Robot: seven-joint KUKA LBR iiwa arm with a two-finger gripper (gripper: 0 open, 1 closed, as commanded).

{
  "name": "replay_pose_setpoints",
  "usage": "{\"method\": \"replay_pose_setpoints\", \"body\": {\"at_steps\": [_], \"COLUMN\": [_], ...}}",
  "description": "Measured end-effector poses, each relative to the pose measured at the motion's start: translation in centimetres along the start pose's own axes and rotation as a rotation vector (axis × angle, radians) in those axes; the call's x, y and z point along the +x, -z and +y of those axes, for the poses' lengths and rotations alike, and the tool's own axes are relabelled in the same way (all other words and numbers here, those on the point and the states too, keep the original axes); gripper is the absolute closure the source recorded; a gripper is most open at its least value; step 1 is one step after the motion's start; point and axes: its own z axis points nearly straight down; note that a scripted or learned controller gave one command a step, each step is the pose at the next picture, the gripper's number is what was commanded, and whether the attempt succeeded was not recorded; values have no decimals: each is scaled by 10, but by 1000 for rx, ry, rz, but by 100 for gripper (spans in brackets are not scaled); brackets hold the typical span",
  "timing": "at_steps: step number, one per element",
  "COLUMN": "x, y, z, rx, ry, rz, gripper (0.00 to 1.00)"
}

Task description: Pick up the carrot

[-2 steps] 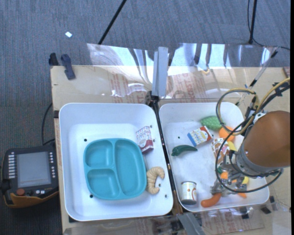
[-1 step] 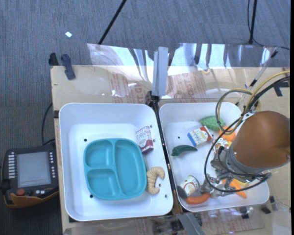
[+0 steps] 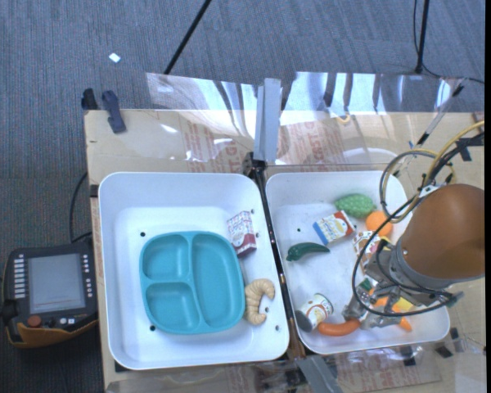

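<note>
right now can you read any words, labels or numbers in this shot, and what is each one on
Cardboard lining behind the bins: faint reversed print shows through, too blurred to read.
Small carton in the left bin: red and white label, too small to read.
Small box in the right bin: blue, white and red label, too small to read.
Can beside the carrot: label print unreadable.
Pendant screen at far left: nothing legible.

Gripper (image 3: 367, 308) low in right bin (image 3: 295, 195), just above carrot (image 3: 339, 328). Can (image 3: 314, 310) beside carrot. Blue plate (image 3: 193, 282), croissant (image 3: 259, 300) in left bin (image 3: 119, 219).
</note>
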Motion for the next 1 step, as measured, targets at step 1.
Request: {"method": "replay_pose_setpoints", "body": {"at_steps": [1], "x": [-82], "y": [183], "z": [22], "rx": [8], "ry": [223], "rz": [-4], "gripper": [100]}}
